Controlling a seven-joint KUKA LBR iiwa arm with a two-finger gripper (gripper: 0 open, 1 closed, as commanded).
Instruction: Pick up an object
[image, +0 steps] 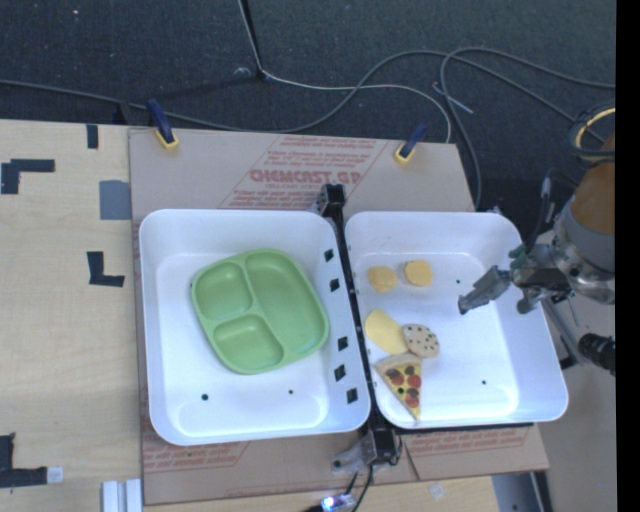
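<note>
Nothing is lifted yet: your gripper (492, 288) hangs at the frame's right over the right bin (500, 390), fingers apart and holding nothing. The pizza slice (402, 380), cookie (421, 341) and yellow pieces sit lower centre, untouched.

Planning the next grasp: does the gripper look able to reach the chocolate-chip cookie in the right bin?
Probably yes. The gripper hangs over the right bin, and bare white floor lies between it and the cookie.
</note>
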